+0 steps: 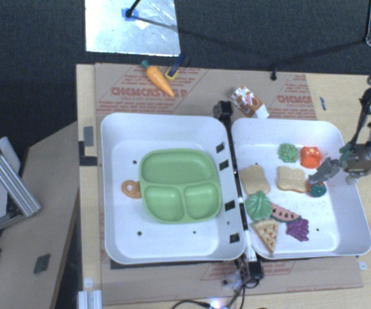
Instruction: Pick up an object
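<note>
Teal and rounded, a small toy piece (317, 189) lies just below and beside my jaws, in the right bin (359, 237). It is the closest thing, so I judge it the sensible one to pick. From this slanted view I cannot tell whether my jaws are open or closed, and nothing shows between them, so I claim no hold.

Just beyond the teal piece, to the far side from my arm, a toast slice (292, 179) sits almost touching it. To do this well, I should come straight down over the teal piece and close across its narrow width. The jaw on the toast side must keep clear, or the toast will be nudged or pinched along with it. The piece looks small and rounded, so it may roll away if I close off-centre.

Above the jaws sits a red-orange toy vegetable (310, 156), with a green bumpy one (289, 152) past it. Farther out lie purple grapes (298, 228), a watermelon slice (283, 212), a green leaf (258, 205) and a pizza slice (266, 235). Farthest, in the left bin (117, 237), rest a green divided plate (179, 185) and a pretzel (131, 189). A toy carrot (159, 80) lies out on the counter (89, 95).
</note>
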{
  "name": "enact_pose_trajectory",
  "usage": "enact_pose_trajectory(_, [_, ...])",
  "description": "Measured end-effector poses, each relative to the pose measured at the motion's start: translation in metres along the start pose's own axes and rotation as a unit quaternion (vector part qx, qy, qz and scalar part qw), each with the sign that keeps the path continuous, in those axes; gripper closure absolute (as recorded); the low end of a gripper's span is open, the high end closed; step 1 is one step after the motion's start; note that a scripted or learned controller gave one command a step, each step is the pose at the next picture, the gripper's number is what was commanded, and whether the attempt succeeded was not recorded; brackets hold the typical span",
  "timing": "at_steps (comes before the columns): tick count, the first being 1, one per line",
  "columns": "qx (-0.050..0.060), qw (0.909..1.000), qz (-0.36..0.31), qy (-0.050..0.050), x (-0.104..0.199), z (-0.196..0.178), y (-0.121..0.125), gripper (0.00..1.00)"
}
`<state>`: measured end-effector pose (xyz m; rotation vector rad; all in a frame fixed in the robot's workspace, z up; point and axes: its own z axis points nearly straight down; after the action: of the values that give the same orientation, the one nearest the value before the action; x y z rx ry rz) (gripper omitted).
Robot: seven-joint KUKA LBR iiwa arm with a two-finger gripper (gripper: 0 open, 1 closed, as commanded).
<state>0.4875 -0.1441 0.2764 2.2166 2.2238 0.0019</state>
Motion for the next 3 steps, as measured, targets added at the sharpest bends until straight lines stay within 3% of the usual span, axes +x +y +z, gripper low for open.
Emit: enact_pose_trajectory(3, [0.002, 1.0000, 0.001, 0.001, 0.007, 0.163, 0.006, 0.00])
